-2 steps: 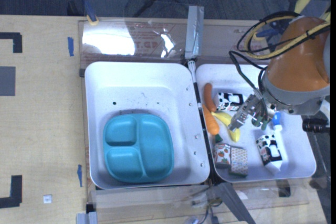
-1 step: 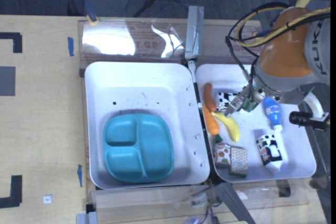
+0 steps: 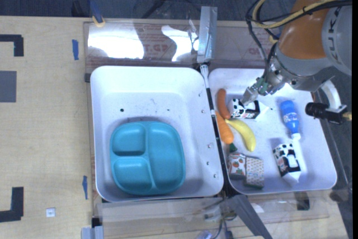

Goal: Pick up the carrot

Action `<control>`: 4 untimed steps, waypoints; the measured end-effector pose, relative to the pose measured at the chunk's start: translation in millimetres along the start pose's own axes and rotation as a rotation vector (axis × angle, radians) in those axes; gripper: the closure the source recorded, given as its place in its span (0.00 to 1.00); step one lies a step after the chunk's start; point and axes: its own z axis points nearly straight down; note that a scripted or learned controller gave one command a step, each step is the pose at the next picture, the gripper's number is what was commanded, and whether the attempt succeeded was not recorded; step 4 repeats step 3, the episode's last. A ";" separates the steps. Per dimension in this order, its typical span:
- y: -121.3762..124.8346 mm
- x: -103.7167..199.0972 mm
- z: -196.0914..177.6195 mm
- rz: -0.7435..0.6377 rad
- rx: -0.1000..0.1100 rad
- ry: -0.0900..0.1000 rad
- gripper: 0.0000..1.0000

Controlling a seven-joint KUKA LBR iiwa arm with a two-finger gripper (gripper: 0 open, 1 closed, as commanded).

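Observation:
The carrot [image 3: 225,131] is orange with a green end. It lies along the left wall of the right bin [image 3: 321,148], pointing toward the front. A yellow banana [image 3: 244,133] rests just to its right, and a reddish sausage [image 3: 222,100] lies just behind it. My gripper [image 3: 253,93] hangs over the back middle of the right bin, above a black-and-white cow-patterned item [image 3: 246,110]. It is to the right of and behind the carrot and not touching it. Nothing shows in its grasp.
The right bin also holds a blue bottle [image 3: 289,116], a cow-patterned carton [image 3: 287,160] and a patterned box [image 3: 246,169] at the front. A teal divided plate [image 3: 147,157] sits in the left bin [image 3: 112,87]. The bins' shared wall runs right beside the carrot.

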 end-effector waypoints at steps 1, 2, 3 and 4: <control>46.6 -19.6 11.1 0.481 0.002 0.000 1.00; 29.9 -87.1 -6.1 0.555 0.003 0.001 1.00; -2.4 -128.5 10.6 1.125 0.005 0.000 1.00; -2.4 -128.5 10.6 1.125 0.005 0.000 1.00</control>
